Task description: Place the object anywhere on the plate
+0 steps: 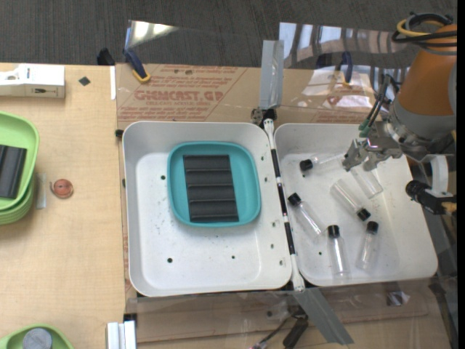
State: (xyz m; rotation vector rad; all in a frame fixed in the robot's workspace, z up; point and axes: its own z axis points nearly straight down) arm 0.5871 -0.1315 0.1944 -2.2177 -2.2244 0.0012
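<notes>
We see the teal plate (pixel 214 184) sitting in the left bin (pixel 145 217). Little clear tubes with black caps (pixel 336 244) lie loose in the right bin (pixel 407 267), at about 3 o'clock from the plate. The claw (pixel 361 153) hangs over that bin's top. We cannot tell how the claw stands.

The scene is evenly and brightly lit from above. Glare is seen on the clear panels (pixel 327 46). Shadows are faint; focus is sharp.
</notes>
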